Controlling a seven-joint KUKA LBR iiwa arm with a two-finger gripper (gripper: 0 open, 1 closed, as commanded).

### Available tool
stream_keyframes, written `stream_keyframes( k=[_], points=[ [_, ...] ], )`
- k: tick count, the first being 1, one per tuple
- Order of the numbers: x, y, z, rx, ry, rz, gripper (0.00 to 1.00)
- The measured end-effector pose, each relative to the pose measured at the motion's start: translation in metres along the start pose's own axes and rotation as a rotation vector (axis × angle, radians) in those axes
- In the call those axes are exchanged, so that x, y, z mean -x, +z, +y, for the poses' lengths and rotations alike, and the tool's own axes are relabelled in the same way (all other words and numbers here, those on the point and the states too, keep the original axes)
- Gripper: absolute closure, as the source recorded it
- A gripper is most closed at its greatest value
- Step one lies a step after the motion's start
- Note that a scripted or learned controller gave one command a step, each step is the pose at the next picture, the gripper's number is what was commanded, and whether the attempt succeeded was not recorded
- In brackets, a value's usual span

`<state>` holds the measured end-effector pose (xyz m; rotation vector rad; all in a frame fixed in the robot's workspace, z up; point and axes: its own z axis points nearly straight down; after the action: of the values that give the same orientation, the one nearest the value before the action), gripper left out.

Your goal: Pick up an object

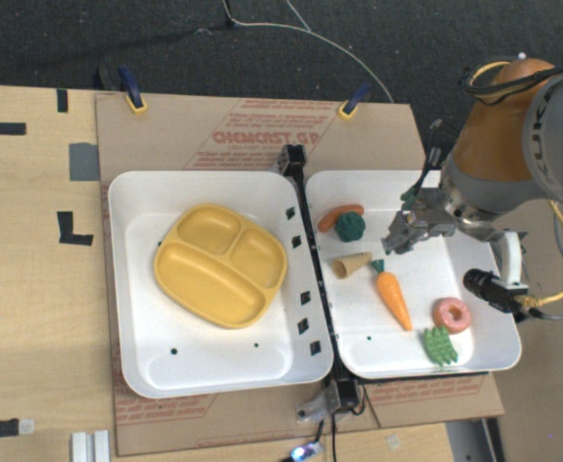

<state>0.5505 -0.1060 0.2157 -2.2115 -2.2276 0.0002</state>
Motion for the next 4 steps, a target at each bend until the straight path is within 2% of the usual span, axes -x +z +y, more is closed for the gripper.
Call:
stream_keyframes(
  k=[1,3,4],
  points=[
    [-0.056,0.000,0.026,0.001,-0.001,0.000,1.00],
    [-0.153,-0.015,0.062,0.001,0.001,0.000,1.00],
    [-0.202,-0.002,0.069,0.000,0.002,-0.001,1.00]
  ],
)
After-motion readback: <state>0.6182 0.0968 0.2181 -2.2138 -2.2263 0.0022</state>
